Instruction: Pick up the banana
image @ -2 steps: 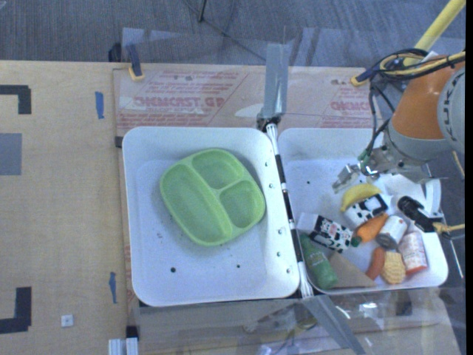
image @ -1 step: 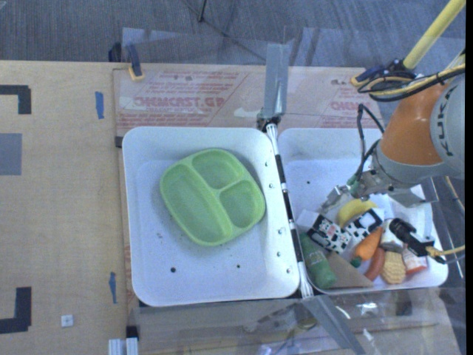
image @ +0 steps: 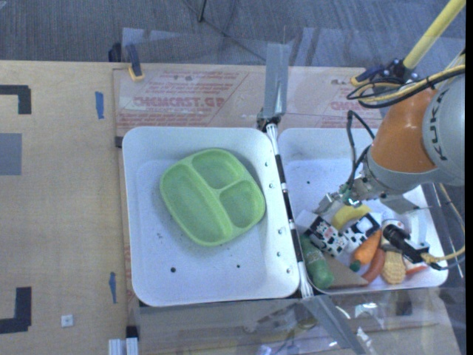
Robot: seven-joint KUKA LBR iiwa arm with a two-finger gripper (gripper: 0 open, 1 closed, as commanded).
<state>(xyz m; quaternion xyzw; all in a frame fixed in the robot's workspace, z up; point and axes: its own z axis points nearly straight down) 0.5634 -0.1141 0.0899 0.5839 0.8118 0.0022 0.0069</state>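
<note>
Bench [image: 59, 198] carries two white bins side by side: the left bin [image: 148, 272] holds a green divided plate [image: 213, 195], and the right bin [image: 310, 161] holds a heap of toy food. The arm [image: 414, 135] reaches in over that heap. Its gripper [image: 353, 198] sits directly above the banana [image: 349, 214], touching or nearly so; how wide it stands cannot be told. A carrot [image: 367, 248] lies just beside.

I see open floor in right bin's [image: 310, 150] far half | near half crowded: banana [image: 349, 215] hemmed by carrot [image: 367, 250], green item [image: 319, 268], checkered item [image: 334, 235] | left bin [image: 148, 272]: plate [image: 213, 195] mid, margins free
</note>
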